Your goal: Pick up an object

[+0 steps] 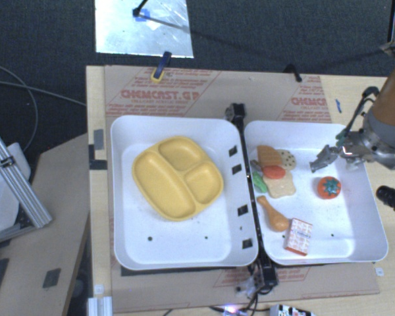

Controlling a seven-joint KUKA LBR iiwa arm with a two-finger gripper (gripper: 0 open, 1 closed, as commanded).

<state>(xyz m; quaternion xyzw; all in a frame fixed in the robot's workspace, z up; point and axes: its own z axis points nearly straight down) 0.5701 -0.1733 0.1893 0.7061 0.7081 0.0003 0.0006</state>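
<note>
The most likely target is the small round orange-red toy tomato with a green top, which lies on the floor of the right-hand shallow white bin, towards its right side and apart from the other toys. The two-finger grey gripper hangs just above and slightly left of it, near but not touching, and nothing sits between the fingers; whether the jaws are spread or closed I cannot tell from this angle. Further left in the same bin is a cluster lying close together: a brown toy bread slice, a speckled beige cookie, a red oval piece, a pale cream flat piece and an orange-tan toy drumstick, with a small red-and-white printed packet just beside the drumstick's lower end. The left-hand white bin holds a yellow three-compartment plastic plate. My judgement is that the risk lies in the tomato's roundness: a descent that lands off-centre could nudge it so it rolls away, or the fingers could close on air. The cardboard sheet under the bins carries red lettering that reads roughly "CHEMCAST", repeated at an angle on the right; the packet's print is too small to read.
</note>
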